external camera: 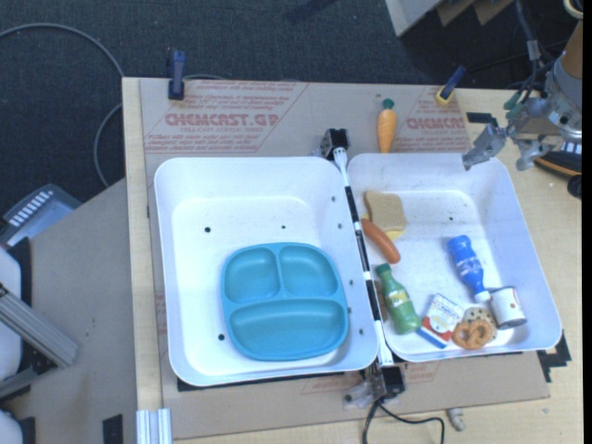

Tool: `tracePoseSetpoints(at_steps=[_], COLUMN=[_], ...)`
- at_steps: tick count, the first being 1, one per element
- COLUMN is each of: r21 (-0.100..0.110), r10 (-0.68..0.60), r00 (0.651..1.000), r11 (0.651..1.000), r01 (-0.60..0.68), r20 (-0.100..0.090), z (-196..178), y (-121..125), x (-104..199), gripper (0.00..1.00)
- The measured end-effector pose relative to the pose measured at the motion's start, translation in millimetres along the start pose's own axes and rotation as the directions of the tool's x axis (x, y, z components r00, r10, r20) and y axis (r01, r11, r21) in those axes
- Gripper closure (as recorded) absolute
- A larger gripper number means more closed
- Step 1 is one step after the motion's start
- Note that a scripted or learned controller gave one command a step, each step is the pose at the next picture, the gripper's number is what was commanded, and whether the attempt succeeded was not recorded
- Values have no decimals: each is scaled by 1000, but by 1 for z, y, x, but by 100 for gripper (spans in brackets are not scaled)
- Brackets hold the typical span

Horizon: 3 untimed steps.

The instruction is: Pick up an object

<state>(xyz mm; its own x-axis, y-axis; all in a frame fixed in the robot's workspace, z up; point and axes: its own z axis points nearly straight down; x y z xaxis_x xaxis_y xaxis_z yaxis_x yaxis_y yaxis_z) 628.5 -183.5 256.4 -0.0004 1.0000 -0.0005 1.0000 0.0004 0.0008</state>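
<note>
My gripper (504, 146) hangs above the far right corner of the right bin (527, 213), its 2 fingers spread apart with nothing between them. All pickable items lie nearer the camera and to the view's left of it. The blue bottle (465, 265) is the closest candidate, well apart from the gripper, with its long axis running roughly away from the camera. I judge the coming move to be a reach inward, then a descent.
</note>
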Motion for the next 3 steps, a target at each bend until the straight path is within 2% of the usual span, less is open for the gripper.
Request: tracePoseSetpoints(at_steps=[1,2,3], r21=[1,2,0], r10=[1,1,2], r00=[1000,1000,1000], r11=[1000,1000,1000], r01=[-1,-1,-2], r20=[0,-1,-1], z=[172,172,162], y=[-43,-78,-77], x=[4,-10,-10], gripper=[0,0,100])
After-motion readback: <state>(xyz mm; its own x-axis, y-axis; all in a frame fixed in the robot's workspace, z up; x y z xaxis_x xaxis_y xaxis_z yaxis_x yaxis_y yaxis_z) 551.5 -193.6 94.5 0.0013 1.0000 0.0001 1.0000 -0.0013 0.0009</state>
